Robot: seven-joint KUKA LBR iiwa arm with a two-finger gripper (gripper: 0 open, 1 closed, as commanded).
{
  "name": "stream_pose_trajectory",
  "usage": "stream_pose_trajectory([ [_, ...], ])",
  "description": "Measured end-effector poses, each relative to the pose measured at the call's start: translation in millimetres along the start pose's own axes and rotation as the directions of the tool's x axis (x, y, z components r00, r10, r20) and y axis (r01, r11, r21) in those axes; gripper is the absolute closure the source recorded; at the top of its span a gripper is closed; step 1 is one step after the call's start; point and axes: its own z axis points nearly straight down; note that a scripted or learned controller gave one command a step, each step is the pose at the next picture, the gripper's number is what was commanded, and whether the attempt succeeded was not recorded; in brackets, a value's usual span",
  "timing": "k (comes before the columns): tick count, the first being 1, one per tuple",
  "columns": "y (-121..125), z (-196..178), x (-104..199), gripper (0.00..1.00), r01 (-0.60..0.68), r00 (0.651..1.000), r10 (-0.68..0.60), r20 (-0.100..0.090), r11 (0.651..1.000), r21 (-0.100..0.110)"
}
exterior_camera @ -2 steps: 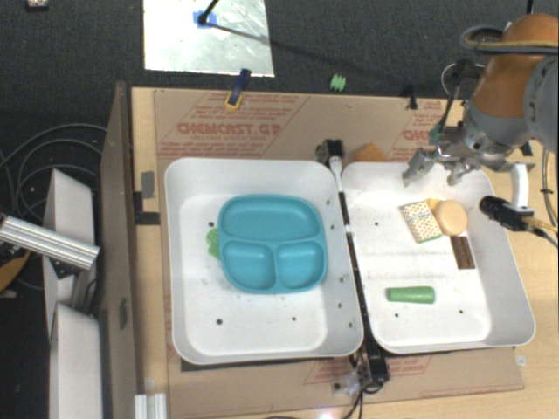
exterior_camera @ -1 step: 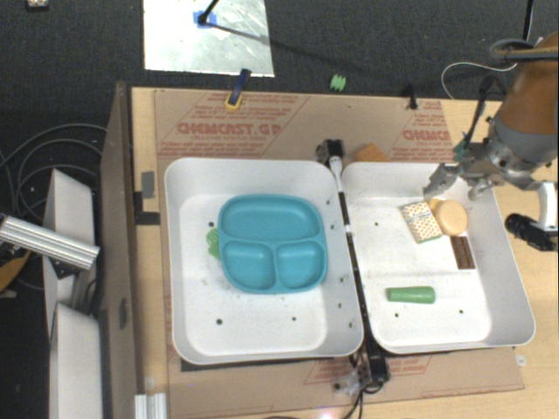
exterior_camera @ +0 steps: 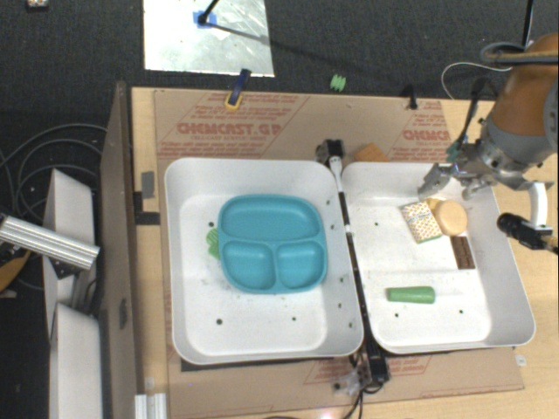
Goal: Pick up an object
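The arm comes in from 3 o'clock, and its gripper hangs over the upper part of the right bin, close to that bin's far rim. One light-coloured finger points down toward 8 o'clock, but the other side is hidden under the wrist body, so I cannot tell if the jaws are apart or together, and nothing is seen between them. Just beside the gripper, toward 6 o'clock from it, a small checkered packet lies tilted on the bin floor, and a round tan object touches the packet on its 3 o'clock side. A dark brown bar lies right below the tan object, and it seems to touch it. Toward 6 o'clock in the same bin, well apart from these three, a green cylinder lies flat on its side. The left bin carries a teal divided plate in its middle, and a small green thing looks out from under the plate's edge at 9 o'clock. Both bins sit side by side on the desk, which is covered with brown printed cardboard.
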Motion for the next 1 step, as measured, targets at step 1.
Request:
stream_pose_trajectory([
  [1,-1.9,17.6,0.4,0.00,-0.002,1.000,0.002,0.000,1.000,0.000],
])
